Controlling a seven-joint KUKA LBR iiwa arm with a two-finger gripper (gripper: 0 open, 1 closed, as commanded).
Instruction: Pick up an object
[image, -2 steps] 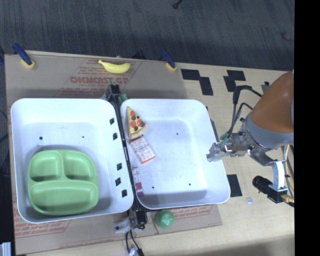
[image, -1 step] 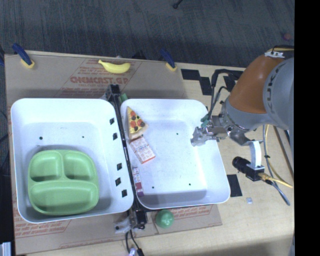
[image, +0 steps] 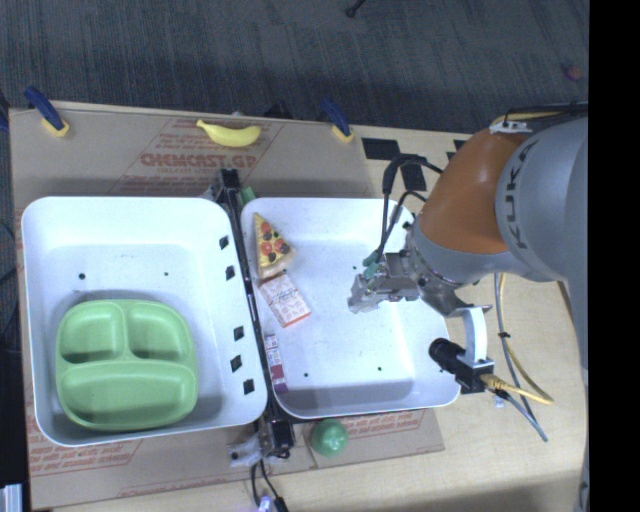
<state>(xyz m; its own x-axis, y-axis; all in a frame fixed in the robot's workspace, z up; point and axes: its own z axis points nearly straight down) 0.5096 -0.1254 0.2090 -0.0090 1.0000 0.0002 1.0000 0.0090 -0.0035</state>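
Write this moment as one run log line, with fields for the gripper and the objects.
gripper: above right bin floor, nothing seen held | pizza slice, card: right bin, left side | green tray: left bin

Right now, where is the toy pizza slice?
The triangular toy pizza slice lies in the right white bin, at its upper left corner beside the divider, just above the small red-and-white packet.

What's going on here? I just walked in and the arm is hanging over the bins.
The arm's pincer hangs over the right bin. A toy pizza slice and a small card lie by that bin's left wall, apart from it. A green divided tray sits in the left bin.
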